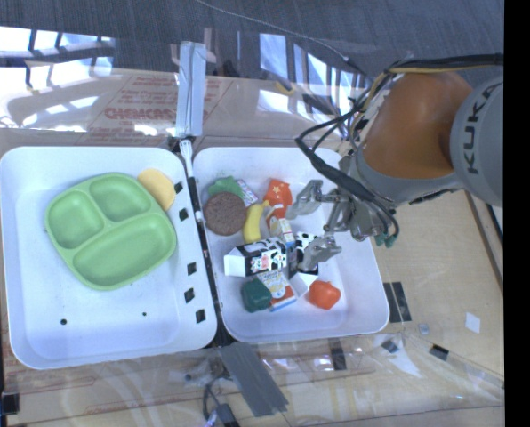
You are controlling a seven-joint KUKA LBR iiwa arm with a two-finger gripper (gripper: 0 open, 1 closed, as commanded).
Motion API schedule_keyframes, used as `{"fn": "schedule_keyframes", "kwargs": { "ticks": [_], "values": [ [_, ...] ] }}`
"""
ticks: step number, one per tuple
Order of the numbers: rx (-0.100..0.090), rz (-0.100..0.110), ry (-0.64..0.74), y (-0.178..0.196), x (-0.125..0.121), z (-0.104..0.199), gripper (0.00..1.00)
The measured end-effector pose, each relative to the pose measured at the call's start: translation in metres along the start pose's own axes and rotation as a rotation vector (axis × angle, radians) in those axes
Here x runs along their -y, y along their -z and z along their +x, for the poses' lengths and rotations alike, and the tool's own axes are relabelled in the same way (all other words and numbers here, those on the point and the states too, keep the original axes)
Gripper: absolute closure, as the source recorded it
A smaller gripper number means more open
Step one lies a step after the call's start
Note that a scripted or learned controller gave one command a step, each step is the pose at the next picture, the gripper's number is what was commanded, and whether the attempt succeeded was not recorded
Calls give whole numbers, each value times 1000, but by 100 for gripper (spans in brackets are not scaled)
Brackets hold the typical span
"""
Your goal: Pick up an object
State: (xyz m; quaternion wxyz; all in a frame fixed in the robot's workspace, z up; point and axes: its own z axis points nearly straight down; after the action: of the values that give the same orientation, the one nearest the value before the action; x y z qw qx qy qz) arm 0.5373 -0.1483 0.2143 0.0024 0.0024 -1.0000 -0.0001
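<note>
**Gripper hanging over the cluttered right bin**

The gripper [311,222] sits over the right part of the right bin [365,314], fingers spread apart with nothing pinched between them. One fingertip is up near the orange carton [278,192], the other down by the black-and-white milk carton [259,260].

That bin is packed: a brown round patty [223,213], a yellow banana [252,223], a green item [231,187] at the upper left, a dark green block [255,296], and a red-orange piece [324,294] toward the lower right. Everything's crowded together in the middle, touching or overlapping.

The left bin [34,327] holds a green divided plate [112,229], with a yellow piece [157,186] at the plate's upper right edge.
</note>
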Motion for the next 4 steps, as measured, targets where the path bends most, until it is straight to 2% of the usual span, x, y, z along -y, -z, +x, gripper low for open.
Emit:
{"fn": "schedule_keyframes", "kwargs": {
  "ticks": [1, 2, 3, 4],
  "values": [
    [-8, -5, 55, -113, -45, -19, 0],
    [0, -1, -17, -125, -44, -73, 0],
    [-1, -1, -176, -126, -49, 8, 0],
    [1, -1, -663, -125, -42, -71, 0]
  ]
}}
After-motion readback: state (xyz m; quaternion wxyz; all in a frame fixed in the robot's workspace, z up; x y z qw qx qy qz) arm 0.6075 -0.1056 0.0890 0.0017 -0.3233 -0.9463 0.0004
